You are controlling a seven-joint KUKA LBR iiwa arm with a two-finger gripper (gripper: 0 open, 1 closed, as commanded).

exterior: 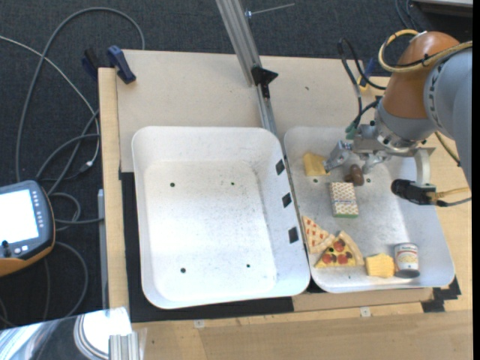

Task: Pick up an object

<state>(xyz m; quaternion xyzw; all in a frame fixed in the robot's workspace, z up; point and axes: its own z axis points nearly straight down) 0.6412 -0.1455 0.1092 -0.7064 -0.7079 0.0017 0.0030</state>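
While my gripper (355, 165) hangs above, finger state indiscernible, small patterned box (343, 199): judged light, stiff, best pinched across its narrow left-right sides.

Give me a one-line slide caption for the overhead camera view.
KUKA arm's gripper hovers low over the right bin among toy food items, beside the left bin.

A pale wooden bench (187, 88) stands on dark grey carpet (45, 73); white and dark cables (71, 32) trail across the floor at left; a handheld control pendant (22, 223) lies at the left edge; a blue clamp (120, 62) grips the bench's far left corner.
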